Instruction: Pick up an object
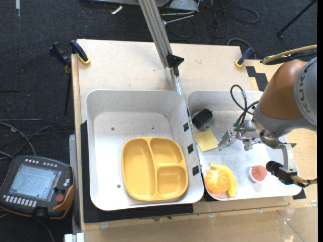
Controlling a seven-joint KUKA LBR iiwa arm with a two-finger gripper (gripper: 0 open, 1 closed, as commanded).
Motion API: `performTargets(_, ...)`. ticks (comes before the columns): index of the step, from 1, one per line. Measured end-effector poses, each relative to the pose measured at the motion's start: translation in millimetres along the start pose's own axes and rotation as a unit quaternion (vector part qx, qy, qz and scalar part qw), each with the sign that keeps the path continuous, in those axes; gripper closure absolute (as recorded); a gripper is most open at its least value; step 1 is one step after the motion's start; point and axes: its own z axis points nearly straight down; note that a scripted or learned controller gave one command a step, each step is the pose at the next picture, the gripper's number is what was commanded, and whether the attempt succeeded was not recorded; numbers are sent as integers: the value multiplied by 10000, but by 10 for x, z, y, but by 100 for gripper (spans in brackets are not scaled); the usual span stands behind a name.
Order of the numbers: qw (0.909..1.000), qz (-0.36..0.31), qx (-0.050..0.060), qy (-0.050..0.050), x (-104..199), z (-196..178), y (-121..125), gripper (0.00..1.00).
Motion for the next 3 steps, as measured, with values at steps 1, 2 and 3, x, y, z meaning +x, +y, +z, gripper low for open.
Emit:
performTargets(1,10000,-1,-44,-10,2,403,10,0)
performTargets(2,10000,1,-51,-9,4,291,15,100)
performTargets(3,10000,-19,-60,-12,47,-150,65,100)
